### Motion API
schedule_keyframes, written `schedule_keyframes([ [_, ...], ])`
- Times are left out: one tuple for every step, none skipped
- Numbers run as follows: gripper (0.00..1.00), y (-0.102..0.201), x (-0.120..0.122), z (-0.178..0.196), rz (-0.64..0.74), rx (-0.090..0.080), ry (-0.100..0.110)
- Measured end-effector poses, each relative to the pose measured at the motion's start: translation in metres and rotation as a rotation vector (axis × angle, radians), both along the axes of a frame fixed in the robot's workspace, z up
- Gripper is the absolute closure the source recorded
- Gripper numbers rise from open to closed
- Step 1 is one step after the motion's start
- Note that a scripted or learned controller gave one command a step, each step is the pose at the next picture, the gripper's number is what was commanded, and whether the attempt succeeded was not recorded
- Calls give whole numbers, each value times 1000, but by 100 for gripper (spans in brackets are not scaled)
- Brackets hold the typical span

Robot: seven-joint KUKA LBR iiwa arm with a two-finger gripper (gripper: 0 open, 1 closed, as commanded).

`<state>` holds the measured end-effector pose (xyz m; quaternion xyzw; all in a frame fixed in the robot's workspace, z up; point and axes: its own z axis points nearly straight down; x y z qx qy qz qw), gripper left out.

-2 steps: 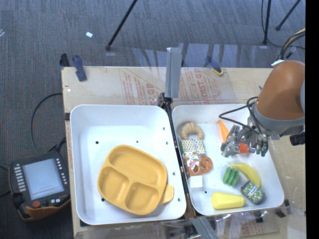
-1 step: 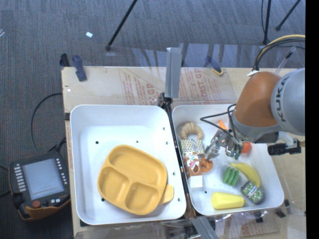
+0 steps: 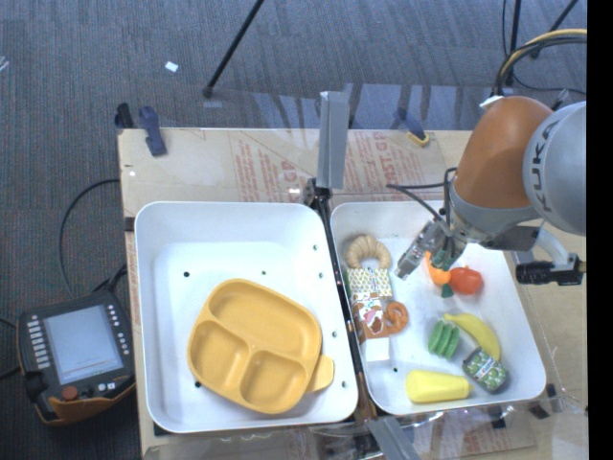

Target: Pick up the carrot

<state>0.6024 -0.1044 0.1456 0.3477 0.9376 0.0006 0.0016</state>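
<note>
Presently the gripper (image 3: 433, 254) hangs low in the right bin (image 3: 532, 338), directly over the carrot (image 3: 440, 275), which lies beside a tomato (image 3: 465, 280). Whether anything is clamped cannot be told. Judged status: approach made, lift not yet done.

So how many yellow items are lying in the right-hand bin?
2. A banana lies right of centre beside the green item, and a pale yellow piece lies along the near wall. The arm may hide more near the pincer.
</note>
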Motion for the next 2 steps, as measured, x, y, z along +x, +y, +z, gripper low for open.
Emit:
schedule_keyframes([
  [100,83,13,44,-28,2,0],
  [100,88,-98,53,-73,0,7],
])
